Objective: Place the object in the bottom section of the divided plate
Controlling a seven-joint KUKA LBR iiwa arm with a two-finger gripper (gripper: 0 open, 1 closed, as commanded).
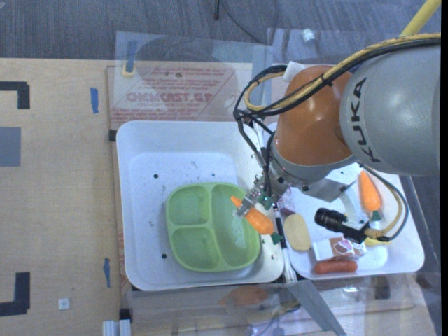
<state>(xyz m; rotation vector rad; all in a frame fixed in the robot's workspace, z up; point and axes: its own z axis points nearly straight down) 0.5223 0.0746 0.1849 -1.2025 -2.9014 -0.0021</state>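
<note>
Green divided plate [210, 228] in left white bin [140, 187] on surface. Hand [253, 206] low over plate's right rim, fingers closed on orange object [261, 222]. Object tilted, hanging over edge of plate's long right compartment, beside wall between bins. Right bin [409, 254] has carrot [369, 191], pale potato-like piece [298, 232], red sausage [334, 266], small box [341, 248].
</note>
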